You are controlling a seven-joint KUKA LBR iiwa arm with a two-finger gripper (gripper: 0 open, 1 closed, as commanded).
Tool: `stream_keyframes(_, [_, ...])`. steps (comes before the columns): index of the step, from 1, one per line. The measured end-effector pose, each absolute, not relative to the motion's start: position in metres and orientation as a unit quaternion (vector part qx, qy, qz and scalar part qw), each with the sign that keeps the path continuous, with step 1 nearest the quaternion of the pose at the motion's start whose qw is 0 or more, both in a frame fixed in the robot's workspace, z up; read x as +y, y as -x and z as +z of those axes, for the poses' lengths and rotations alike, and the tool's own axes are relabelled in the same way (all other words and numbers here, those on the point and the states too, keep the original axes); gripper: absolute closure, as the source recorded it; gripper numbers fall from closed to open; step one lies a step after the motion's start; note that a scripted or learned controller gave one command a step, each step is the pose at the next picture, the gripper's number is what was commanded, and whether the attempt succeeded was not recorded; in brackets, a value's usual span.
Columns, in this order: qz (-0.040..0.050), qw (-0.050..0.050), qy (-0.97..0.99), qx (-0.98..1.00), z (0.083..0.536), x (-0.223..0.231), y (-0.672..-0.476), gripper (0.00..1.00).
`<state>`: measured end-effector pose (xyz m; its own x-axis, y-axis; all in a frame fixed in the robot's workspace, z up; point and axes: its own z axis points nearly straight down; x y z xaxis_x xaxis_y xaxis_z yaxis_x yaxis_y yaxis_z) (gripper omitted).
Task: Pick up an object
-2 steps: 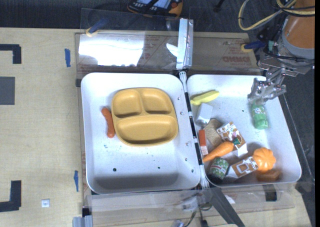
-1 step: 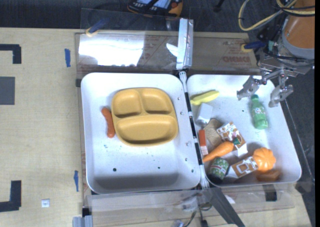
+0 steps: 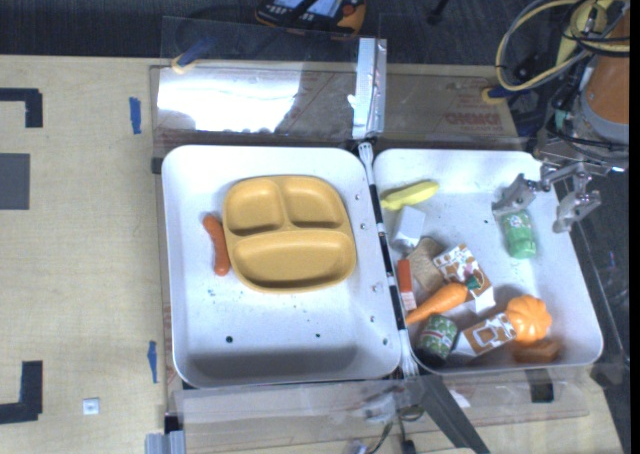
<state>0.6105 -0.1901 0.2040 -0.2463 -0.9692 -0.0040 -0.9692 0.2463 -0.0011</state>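
We hang our gripper (image 3: 547,200) with its 2 fingers apart over the right bin (image 3: 585,287), just above the green packet (image 3: 519,235), likely our target.

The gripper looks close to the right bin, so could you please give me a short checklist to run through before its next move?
1. Gripper over the right bin: ok, at its far right corner.
2. Fingers open for a pick: ok, they stand apart with nothing between them.
3. A target nearby: ok, the green packet lies just beside the gripper.
4. Target free of neighbours: ok, bare bin floor surrounds the green packet.
5. Gripper centred above the target: not ok, it sits off to the packet's far right side.
6. Height above the packet: cannot tell from this slanted view.
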Motion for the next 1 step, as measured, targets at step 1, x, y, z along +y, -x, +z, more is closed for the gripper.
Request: stream_keyframes(1, [-0.0003,0.006,0.611,0.792,0.2156,-0.1898,-0.6122,1.00])
